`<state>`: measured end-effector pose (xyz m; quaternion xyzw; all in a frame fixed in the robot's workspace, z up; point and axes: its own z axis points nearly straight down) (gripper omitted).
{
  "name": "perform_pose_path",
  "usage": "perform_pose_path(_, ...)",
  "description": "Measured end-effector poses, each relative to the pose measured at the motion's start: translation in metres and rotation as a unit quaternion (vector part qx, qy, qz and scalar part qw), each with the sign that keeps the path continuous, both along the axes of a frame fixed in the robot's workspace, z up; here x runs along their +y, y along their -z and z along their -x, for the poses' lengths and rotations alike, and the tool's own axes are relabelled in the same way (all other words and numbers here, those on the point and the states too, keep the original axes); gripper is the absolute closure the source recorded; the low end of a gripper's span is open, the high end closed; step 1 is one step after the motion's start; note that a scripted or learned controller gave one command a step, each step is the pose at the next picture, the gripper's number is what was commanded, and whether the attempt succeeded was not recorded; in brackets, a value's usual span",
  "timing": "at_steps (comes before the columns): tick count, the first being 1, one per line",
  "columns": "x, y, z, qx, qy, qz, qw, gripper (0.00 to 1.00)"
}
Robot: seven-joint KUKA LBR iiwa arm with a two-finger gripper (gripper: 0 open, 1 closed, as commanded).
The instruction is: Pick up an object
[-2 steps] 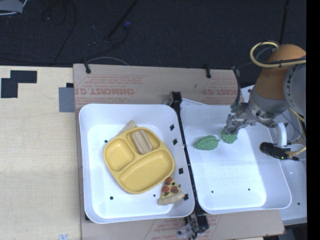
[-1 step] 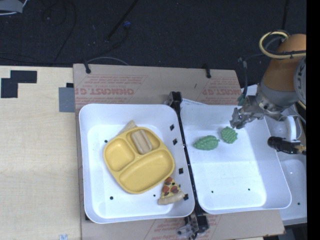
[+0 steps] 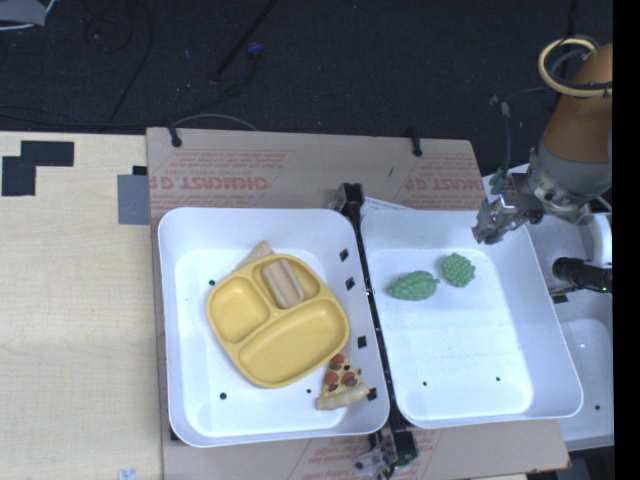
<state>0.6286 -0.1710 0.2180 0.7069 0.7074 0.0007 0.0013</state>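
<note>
left bin (image 3: 185, 268): yellow tray (image 3: 278, 330) holds a hot dog (image 3: 284, 283), pizza slice (image 3: 341, 385) at tray's lower right | right bin (image 3: 500, 368): green leaf (image 3: 413, 286), green bumpy fruit (image 3: 458, 269) just right of leaf | tool (image 3: 489, 227) up-right of fruit, apart; grip state cannot be told

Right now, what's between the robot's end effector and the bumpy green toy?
Nothing: just bare white bin floor between the end effector and the bumpy green toy, seen from above.

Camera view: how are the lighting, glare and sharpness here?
Camera view: even light on both bins, with faint shadows under the yellow tray and the green toys; no glare on the right bin; floor behind is dark; gripper is soft, slightly blurred, so its jaws' state is unclear.
</note>
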Motion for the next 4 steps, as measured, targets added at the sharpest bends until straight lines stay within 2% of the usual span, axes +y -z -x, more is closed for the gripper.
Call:
perform_pose_path(2, 0.094, 0.014, 0.037, 0.004, -0.002, -0.0019, 1.0000, 1.00)
perform_pose_path(3, 0.143, 0.000, 0.046, 0.004, -0.002, -0.0015, 1.0000, 1.00)
perform_pose_path(4, 0.192, -0.010, 0.066, 0.004, -0.002, -0.0018, 1.0000, 1.00)
